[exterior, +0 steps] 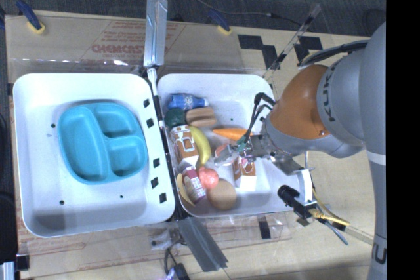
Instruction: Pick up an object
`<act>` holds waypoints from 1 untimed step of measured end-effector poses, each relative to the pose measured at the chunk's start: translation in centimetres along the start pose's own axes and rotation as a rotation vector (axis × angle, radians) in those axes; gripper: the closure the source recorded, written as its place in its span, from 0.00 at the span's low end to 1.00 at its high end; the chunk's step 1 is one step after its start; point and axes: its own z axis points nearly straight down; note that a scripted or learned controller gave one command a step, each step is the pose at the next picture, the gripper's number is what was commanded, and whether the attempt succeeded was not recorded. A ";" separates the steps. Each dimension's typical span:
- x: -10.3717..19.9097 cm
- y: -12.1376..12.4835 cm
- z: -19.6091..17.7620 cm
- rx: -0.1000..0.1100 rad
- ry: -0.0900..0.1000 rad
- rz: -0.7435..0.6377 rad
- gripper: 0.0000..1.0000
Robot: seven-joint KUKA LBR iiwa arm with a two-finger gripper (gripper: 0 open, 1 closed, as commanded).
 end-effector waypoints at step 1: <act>0.1 8.3 0.8 -0.005 -0.002 0.152 0.00</act>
